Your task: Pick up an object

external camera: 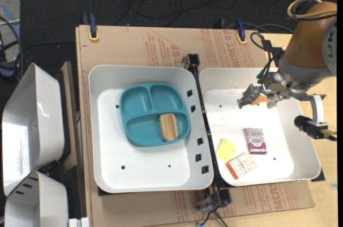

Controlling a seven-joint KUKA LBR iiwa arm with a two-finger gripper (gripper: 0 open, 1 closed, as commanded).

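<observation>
On the left half of the table [144, 44], the left bin [107, 167] holds a teal divided plate [140, 113] lying flat, closer to the bin's far wall than to its near one. A tan block [168, 127] lies in the plate's near right compartment, its long side running from the far edge toward the near edge. A row of small black clips [199, 141] runs along the seam where the two bins meet at the middle of the table. In the right bin [305, 164], three small things sit toward the near edge: a yellow square [225, 149] closest to the seam, an orange and white packet [242, 165] just beside it toward the near wall, its corner touching or nearly touching the yellow square, and a dark red and white carton [255, 140] a little to the right, apart from both. The gripper [260, 96] hangs over the far part of the right bin, well apart from those three things, its fingers [247, 97] pointing toward the seam. A small orange shape shows right at the fingertips, but whether it is part of the gripper or something held cannot be told, and whether the fingers are spread or closed cannot be told either. The grey arm with its orange band [311, 33] comes in over the right edge of the table.
</observation>
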